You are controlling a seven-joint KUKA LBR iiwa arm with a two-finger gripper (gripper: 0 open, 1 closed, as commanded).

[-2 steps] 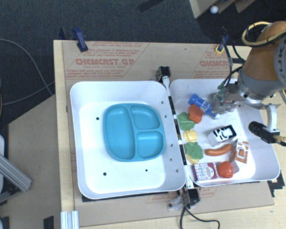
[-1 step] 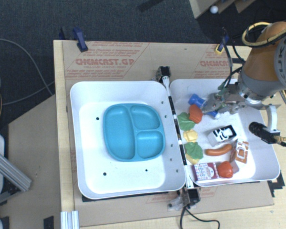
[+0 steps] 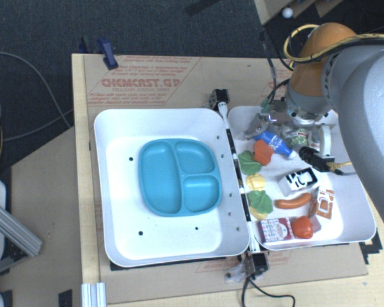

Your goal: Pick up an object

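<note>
Up at the far end of the right bin (image 3: 345, 232), the gripper (image 3: 288, 128) hung over a blue packet (image 3: 272, 141) — just below it, lying slantwise — its grip impossible to judge.

A divided plate (image 3: 179, 176) lies in the left bin (image 3: 115, 229). The right bin (image 3: 355, 226), touching it, holds small toy foods (image 3: 288, 200), with the arm (image 3: 345, 69) above its far end.

I see dark blue-grey carpet (image 3: 38, 18) from 9 to 12 o'clock | wooden bench top (image 3: 147, 82) printed with red lettering at centre | black cable (image 3: 25, 75) looping at 10 o'clock | metal rail (image 3: 13, 226) at 8 o'clock | even light
</note>
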